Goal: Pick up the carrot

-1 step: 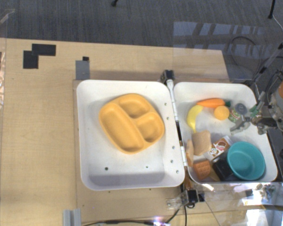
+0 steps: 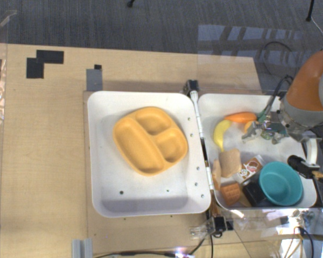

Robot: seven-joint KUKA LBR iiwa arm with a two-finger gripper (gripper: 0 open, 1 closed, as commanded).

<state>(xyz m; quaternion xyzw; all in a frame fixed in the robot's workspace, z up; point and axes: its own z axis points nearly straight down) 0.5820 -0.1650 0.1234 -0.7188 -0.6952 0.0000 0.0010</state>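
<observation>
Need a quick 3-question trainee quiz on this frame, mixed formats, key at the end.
1. True or false: the carrot lies in the same bin as the yellow divided plate.
2. Which item lies right beside the carrot? A) teal bowl B) banana C) yellow divided plate
3. Fill in: the gripper hovers over the ____ bin in the camera view, next to the carrot's right end.

Key: 1 false, the carrot is in the right bin and the plate in the left bin. 2 B. 3 right.
</observation>
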